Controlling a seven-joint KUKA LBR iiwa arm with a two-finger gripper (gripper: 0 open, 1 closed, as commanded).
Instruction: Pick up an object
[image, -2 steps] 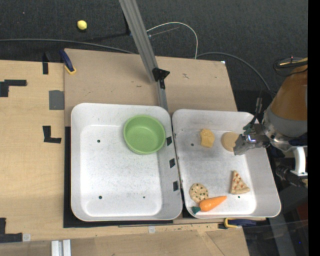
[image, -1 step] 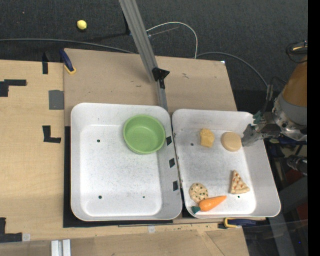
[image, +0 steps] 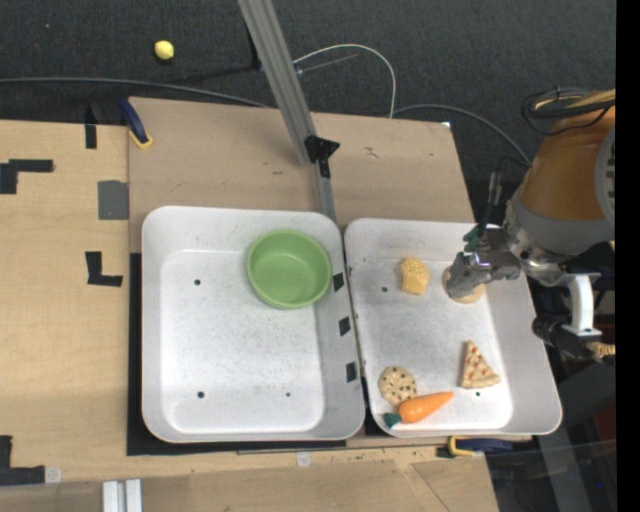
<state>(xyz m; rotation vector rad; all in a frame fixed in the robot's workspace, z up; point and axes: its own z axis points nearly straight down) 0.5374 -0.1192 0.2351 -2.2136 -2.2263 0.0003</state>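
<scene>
Showing no readable writing: green bowl (image: 289, 268)

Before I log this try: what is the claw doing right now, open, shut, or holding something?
Claw: cannot be told; it sits low over the upper right part of the right bin, beside the yellow piece.

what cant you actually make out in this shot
- Gripper, camera view: its fingers, hidden under its own body; whether anything is beneath it too.
- Arm: cut off by the right edge.
- Yellow lump in the right bin: too small and blurred to identify.
- Carrot: its leafy end is partly hidden at the bin's rim.
</scene>
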